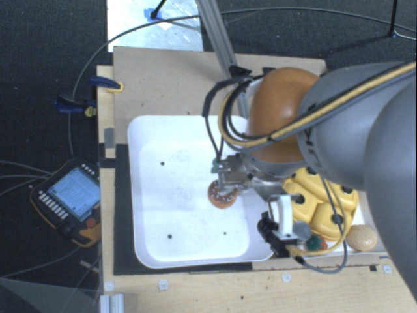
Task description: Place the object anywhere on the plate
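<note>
Grey arm looms closest; its pincer meets a small brown ring in the white bin, grip state unclear; no writing legible.

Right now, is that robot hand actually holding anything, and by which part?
It cannot be told. The hand sits right over a small brown ring-shaped object in the left bin, hiding the contact.

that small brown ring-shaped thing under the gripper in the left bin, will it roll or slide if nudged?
The brown ring looks flat and lies on its face, so it probably slides rather than rolls. The bin floor looks smooth, so a nudge may push it far. It looks small, so probably light; stiffness is hard to judge here.
</note>
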Available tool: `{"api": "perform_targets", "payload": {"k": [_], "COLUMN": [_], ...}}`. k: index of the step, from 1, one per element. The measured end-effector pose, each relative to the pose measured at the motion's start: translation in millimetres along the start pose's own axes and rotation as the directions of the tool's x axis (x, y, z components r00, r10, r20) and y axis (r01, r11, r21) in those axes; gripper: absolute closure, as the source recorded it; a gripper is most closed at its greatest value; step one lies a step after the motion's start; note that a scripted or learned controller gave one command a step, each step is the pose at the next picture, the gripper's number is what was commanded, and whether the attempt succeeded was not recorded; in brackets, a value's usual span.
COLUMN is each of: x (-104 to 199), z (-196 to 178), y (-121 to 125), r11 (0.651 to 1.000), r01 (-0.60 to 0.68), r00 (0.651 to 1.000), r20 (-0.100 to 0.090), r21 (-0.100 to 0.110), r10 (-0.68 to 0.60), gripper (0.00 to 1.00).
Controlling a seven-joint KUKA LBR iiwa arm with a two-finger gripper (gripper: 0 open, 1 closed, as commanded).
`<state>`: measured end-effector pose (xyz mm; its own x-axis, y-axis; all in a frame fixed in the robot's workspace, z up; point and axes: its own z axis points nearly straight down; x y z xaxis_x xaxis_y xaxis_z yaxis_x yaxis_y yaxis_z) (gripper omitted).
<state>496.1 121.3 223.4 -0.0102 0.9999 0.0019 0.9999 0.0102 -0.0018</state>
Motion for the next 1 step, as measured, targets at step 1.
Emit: {"api": "perform_targets", "payload": {"k": [1], "x": [-3.2], "z": [-1.1], "y": [0.9], "r11": [1.000], "r01": [-0.006], "r00": [1.000], "r20": [0.001], "r21": [-0.002], "r10": [0.006], "gripper": [0.00]}}
